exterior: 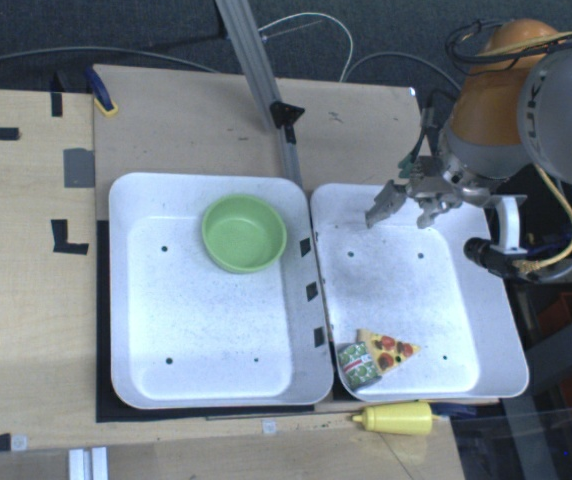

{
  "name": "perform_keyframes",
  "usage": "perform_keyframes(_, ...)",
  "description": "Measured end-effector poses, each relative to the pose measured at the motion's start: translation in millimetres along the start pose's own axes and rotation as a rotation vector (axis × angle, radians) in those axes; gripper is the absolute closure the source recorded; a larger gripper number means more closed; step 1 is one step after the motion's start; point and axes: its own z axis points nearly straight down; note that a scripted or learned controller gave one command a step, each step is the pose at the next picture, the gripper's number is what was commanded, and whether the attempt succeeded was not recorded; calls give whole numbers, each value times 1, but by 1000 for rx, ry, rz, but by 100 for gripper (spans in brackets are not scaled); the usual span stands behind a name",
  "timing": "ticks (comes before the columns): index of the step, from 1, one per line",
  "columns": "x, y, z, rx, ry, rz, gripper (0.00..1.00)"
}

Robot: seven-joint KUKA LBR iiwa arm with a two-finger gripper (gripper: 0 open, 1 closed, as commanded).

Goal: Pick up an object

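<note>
- A dark blue-grey carpeted floor [86,13] is seen along the top.
- A pale wooden bench [26,298] is marked with black tape pieces [64,236] and a grey patch [79,167].
- A tan board [186,118] is laid beneath the bins.
- A grey metal pole [251,53] is slanted across it.
- Thin cables [316,23] are looped over the floor.
</note>
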Motion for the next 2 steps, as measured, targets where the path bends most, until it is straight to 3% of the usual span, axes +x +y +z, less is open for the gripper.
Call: perform_keyframes(2,2,-17,107,2,0,1,0)
